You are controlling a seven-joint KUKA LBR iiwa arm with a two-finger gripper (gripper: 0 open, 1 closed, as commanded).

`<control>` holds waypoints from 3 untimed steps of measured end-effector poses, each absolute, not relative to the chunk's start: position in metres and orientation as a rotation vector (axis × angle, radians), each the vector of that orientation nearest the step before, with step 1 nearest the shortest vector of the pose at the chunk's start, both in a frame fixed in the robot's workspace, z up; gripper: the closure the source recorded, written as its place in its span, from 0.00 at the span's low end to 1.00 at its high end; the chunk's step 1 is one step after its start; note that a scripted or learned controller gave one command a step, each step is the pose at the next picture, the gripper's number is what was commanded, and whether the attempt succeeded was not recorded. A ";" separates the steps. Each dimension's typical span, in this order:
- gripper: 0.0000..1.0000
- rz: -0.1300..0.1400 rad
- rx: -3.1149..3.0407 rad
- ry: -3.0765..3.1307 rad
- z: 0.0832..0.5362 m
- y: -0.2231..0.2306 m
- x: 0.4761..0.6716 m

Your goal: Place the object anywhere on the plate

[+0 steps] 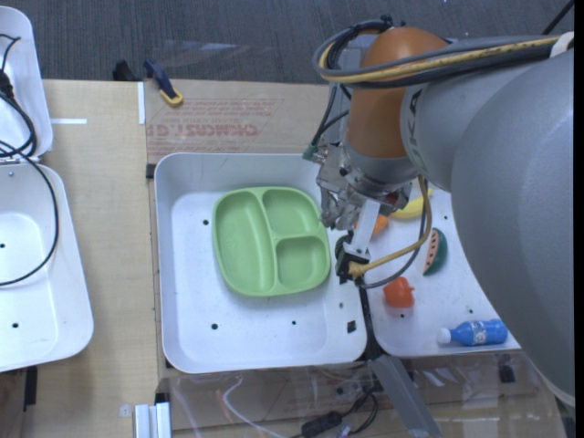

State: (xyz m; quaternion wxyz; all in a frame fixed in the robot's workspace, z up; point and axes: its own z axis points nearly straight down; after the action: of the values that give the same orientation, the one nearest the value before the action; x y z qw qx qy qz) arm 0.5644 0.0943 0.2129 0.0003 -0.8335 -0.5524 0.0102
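A light green divided plate (271,240) with three compartments lies in the left white bin (187,272); nothing rests on it. My gripper (336,210) hangs low over the seam between the two bins, just off the plate's right rim. The wrist hides what is beneath it. Several toy items lie in the right bin (429,345): a yellow banana (411,210) partly behind the wrist, a small orange piece (379,225) beside it, a watermelon slice (435,252), an orange vegetable (398,293) and a blue bottle (474,334) on its side.
The large grey arm covers the right bin's upper right. A white tub (36,290) with a black cable stands at the far left. A blue and yellow clamp (162,85) lies on the cardboard behind the bins.
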 end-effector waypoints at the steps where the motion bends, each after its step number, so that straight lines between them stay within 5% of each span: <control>1: 1.00 0.008 -2.915 -1.173 0.168 0.115 0.626; 2: 0.00 0.008 -2.915 -1.173 0.168 0.115 0.626; 3: 0.00 0.007 -2.842 -1.339 0.191 0.001 0.639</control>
State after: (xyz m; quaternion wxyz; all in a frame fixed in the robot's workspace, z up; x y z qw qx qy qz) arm 0.6389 0.0008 0.1906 -0.0003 -0.9046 -0.4262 0.0022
